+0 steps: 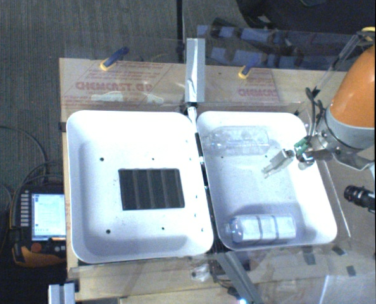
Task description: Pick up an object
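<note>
In the right bin (314, 223) a clear plastic container (240, 139) lies near the far wall. A pale bottle (264, 228) lies on its side by the near wall. A dark ribbed rectangular block (151, 188) rests flat in the middle of the left bin (87, 233). My gripper (271, 166) hangs over the right part of the right bin, pointing left and down. It sits just below and to the right of the clear container, and well above the bottle in the view. I see no object in its grasp.
The arm's orange band (360, 90) and grey wrist (349, 138) come in over the right bin's right rim. A metal post (194, 71) stands behind the seam between the bins. Yellow-and-blue clamps (113, 58) sit on the board behind them.
</note>
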Controlling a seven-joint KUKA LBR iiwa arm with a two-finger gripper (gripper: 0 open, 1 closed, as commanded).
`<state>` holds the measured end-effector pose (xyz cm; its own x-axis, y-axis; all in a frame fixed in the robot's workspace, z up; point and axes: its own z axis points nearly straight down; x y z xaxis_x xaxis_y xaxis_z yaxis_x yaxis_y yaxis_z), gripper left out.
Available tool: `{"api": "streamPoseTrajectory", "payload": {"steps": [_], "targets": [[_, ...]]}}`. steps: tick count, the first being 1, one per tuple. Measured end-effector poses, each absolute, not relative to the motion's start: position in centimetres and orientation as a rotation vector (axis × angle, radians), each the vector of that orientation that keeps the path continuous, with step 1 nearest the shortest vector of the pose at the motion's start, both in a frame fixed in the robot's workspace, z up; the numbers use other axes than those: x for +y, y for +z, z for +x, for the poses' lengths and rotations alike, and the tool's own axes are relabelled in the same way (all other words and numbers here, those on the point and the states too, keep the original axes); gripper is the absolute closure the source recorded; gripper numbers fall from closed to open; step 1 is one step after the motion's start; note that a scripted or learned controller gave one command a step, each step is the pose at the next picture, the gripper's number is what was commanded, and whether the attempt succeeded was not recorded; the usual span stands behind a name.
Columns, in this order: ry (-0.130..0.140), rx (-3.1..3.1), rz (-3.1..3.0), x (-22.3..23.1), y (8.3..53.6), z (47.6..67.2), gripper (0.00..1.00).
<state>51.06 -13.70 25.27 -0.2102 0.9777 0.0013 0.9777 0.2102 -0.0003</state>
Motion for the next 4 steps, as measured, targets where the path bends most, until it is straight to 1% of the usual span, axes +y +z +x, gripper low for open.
{"api": "streamPoseTrajectory", "payload": {"steps": [1, 2, 3, 4], "targets": [[0.0, -2.134, -2.302, -7.3, 18.4, 48.4, 0.0], [0.004, -1.923, -2.486, -12.8, 19.6, 56.3, 0.0], [0.004, -1.917, -2.491, -20.9, 21.1, 52.3, 0.0], [0.003, -1.675, -2.658, -20.7, 24.6, 48.4, 0.0]]}}
